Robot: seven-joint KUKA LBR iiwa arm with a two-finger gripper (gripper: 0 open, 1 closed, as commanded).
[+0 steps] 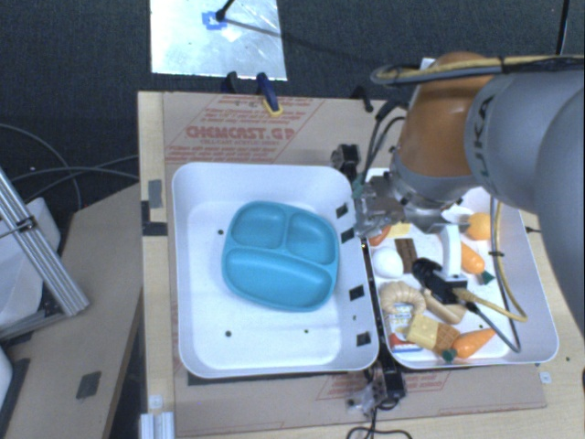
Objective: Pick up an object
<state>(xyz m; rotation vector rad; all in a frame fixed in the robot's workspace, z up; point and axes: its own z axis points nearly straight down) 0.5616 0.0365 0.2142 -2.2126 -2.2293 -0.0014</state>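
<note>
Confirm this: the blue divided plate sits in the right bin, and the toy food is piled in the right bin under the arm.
One part is wrong. The camera view shows the blue divided plate in the left bin, not the right one. The rest holds: the toy food is piled in the right bin under the arm.

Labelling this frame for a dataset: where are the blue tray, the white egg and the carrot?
blue tray (279, 254), camera view, its large front compartment.
white egg (388, 262), camera view, its top.
carrot (473, 342), camera view, mid-body.
</note>
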